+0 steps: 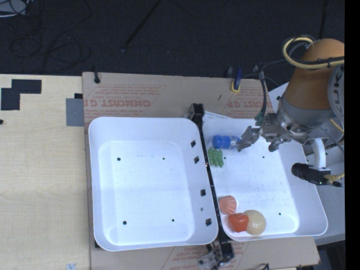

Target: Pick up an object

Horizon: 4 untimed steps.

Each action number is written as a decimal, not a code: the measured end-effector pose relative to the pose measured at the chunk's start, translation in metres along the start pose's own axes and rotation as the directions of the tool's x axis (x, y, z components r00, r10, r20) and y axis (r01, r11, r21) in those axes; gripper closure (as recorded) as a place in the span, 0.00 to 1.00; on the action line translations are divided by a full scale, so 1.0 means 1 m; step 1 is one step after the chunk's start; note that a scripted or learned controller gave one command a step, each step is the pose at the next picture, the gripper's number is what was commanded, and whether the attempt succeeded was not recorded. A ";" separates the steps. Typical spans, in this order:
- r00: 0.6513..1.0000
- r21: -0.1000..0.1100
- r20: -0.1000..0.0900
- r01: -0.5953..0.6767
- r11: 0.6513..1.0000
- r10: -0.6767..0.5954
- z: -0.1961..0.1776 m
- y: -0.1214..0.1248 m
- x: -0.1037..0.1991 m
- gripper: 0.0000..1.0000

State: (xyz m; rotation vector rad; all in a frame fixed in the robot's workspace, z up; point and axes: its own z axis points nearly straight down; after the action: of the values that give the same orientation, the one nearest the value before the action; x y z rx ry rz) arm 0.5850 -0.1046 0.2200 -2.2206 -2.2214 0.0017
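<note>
From the camera above the bench, my gripper [260, 140] hangs over the upper part of the right bin [306, 221], reaching in from the right, with the orange band [310, 83] of my arm above it. My two fingers stand spread apart, one tip near the blue bottle [224, 142] and the other farther right; nothing sits between them, so my grasp is loose and bare. The blue bottle lies on its side near the bin's upper left corner, just left of my nearer fingertip; I cannot tell whether they touch. Just below it, against the bin's left wall, sits a green bumpy object [215, 157]. Down at the near left corner three round things cluster together: an orange-pink one [227, 203], a red one [238, 222] and a pale yellow one [256, 222], the red and yellow touching. The left bin [101, 151] stands alongside, the two rims meeting along a black divider [203, 167].
</note>
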 end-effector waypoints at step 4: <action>1.000 -0.009 0.001 0.005 1.000 -0.005 -0.017 0.019 -0.078 0.00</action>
State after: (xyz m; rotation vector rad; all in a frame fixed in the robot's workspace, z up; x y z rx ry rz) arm 0.6041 -0.1824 0.2374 -2.2194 -2.2321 -0.0071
